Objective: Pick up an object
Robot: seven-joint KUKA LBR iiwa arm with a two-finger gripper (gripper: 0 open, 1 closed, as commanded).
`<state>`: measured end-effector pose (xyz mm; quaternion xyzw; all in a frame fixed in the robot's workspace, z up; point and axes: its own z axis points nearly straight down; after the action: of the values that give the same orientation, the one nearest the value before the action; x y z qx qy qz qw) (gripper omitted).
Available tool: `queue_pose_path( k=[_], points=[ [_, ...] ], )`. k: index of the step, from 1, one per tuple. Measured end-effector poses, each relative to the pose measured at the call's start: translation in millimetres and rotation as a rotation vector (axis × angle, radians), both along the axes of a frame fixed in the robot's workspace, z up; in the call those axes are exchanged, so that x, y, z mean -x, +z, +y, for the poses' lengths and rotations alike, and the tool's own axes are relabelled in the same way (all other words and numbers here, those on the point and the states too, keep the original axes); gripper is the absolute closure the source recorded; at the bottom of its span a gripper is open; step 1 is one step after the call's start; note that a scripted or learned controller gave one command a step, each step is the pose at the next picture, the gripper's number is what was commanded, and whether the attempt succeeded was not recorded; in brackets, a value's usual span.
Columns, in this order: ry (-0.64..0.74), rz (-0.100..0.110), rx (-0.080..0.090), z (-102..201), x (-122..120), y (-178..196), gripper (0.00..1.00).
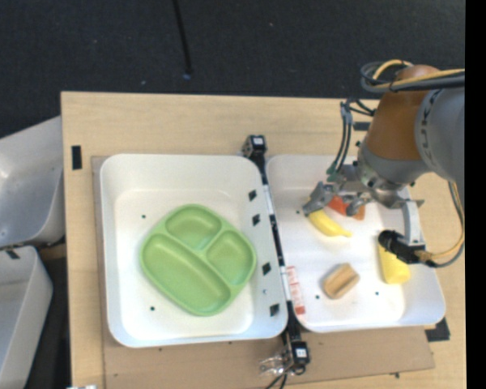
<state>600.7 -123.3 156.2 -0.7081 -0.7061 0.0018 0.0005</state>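
Observation:
The right white bin holds several small items. A yellow banana-shaped piece lies near its middle. A small orange piece sits just above it, a tan bread-like block lies lower down, and a yellow chunk rests toward the right wall. My gripper is low over the upper part of this bin. Its grey fingers stand open on either side of the orange piece. The left finger is close to the banana's upper end. Nothing is lifted.
The left white bin holds a green divided plate. A black-clipped divider separates the two bins. The arm's orange band and its cables hang over the right bin's upper right part.

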Motion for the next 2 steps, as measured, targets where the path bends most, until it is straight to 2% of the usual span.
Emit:
queue_pose_path(
  k=[1, 2],
  points=[
    [-0.001, -0.001, 0.0, -1, 0, -52, 0.0],
    [-0.006, -0.007, 0.0, -2, -1, -38, 1.0]
  ],
)
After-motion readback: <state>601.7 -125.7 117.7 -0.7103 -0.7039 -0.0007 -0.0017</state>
